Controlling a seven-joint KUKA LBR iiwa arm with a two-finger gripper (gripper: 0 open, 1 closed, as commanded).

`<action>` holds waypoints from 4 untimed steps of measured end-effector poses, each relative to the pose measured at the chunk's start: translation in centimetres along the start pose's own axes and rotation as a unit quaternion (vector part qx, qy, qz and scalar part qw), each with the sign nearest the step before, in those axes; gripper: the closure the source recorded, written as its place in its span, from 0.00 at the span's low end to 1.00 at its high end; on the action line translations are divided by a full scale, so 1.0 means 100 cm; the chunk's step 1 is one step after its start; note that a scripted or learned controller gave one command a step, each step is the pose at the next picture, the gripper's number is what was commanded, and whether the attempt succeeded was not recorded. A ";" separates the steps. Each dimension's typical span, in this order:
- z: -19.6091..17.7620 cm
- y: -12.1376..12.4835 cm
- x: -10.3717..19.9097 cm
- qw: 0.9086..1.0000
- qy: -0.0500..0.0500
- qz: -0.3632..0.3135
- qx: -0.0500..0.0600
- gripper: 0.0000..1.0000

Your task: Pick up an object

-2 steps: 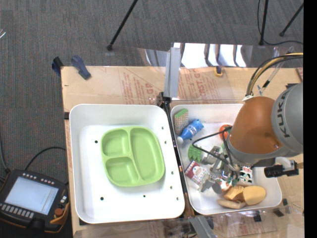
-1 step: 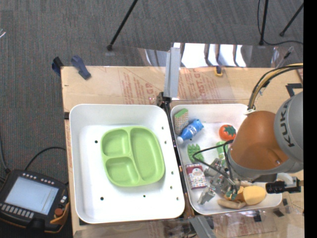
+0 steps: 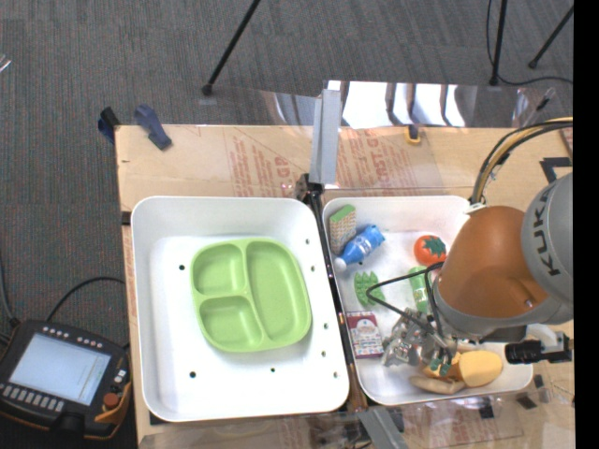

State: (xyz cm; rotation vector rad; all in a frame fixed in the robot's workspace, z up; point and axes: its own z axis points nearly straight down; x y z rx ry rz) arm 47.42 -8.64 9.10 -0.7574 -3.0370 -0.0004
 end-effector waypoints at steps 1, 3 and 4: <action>0.005 0.050 -0.095 0.992 -0.004 0.129 -0.001 1.00; -0.037 0.032 -0.176 0.912 -0.005 0.411 -0.003 1.00; 0.006 -0.013 -0.080 0.856 0.000 0.516 -0.001 1.00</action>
